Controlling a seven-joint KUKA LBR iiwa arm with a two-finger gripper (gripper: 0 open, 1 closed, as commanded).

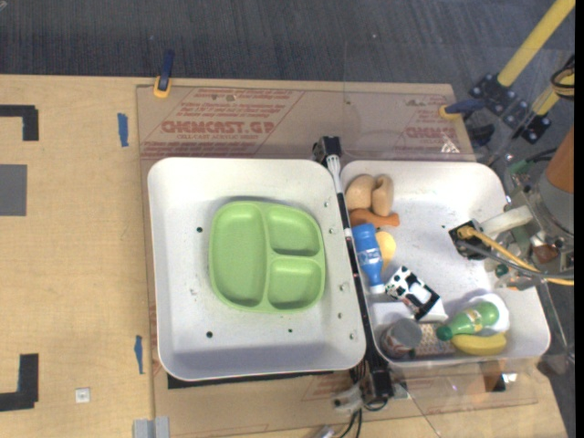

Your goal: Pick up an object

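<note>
The right bin (438, 185) holds several small things along its left and front sides. A tan bread-like piece (365, 191) lies at the back, with an orange carrot (376, 217) just in front of it. A blue bottle (367, 254) lies beside a yellow piece (387, 245). Nearer the front are a black-and-white cow toy (411, 292), a green pear-shaped item (474, 318), a yellow banana (478, 343) and a grey-brown item (401, 337). My gripper (534, 249) hangs over the right edge of this bin, apart from all of these things.
The left bin (173, 245) carries a green divided plate (267, 255). A black bar (336, 185) runs along the seam between the two bins. Both bins rest on a cardboard sheet (228, 121) on the wooden bench.
</note>
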